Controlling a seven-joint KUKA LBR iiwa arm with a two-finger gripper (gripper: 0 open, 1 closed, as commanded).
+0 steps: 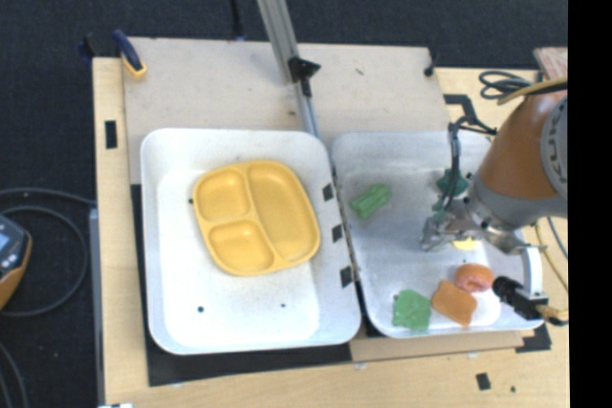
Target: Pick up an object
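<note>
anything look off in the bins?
Nothing spilled or damaged. The yellow tray lies askew in the left bin; the toys sit loose in the right bin, most bunched at its near edge. The gripper hovers mid-bin.

Even, bright overhead light, soft shadows, slightly grainy, mildly blurred.

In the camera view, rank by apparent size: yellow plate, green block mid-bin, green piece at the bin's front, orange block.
1. Yellow plate, by far largest.
2-4. Green piece, orange block and green block look too alike to rank.
</note>
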